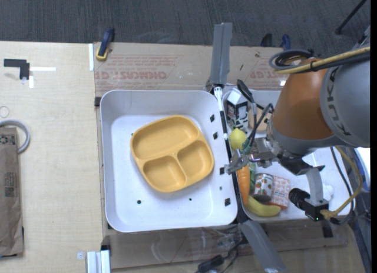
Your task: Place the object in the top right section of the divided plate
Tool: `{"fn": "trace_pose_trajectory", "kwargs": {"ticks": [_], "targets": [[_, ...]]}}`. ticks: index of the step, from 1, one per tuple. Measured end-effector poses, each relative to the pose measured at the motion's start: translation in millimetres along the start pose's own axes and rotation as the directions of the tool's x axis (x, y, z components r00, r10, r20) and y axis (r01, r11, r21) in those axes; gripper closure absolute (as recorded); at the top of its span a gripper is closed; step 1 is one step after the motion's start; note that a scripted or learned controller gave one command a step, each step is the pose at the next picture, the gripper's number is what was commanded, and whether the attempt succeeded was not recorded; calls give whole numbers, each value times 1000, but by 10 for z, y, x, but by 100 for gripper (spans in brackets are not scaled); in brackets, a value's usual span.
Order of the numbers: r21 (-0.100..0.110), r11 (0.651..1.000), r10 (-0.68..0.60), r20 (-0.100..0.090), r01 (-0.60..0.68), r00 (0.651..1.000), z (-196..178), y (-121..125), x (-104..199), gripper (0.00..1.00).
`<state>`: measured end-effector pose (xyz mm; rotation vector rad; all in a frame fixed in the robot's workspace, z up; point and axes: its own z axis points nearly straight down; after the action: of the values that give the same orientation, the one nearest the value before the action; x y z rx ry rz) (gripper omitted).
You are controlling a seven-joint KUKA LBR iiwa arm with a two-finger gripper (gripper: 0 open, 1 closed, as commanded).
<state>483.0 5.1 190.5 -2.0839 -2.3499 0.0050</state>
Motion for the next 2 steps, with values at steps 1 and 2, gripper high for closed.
{"fn": "trace_pose_trajectory", "kwargs": {"ticks": [1, 2], "targets": [[1, 858, 514, 1, -514, 858, -155, 2, 445, 0], [1, 857, 515, 1, -515, 857, -154, 1, 445, 0]]}}
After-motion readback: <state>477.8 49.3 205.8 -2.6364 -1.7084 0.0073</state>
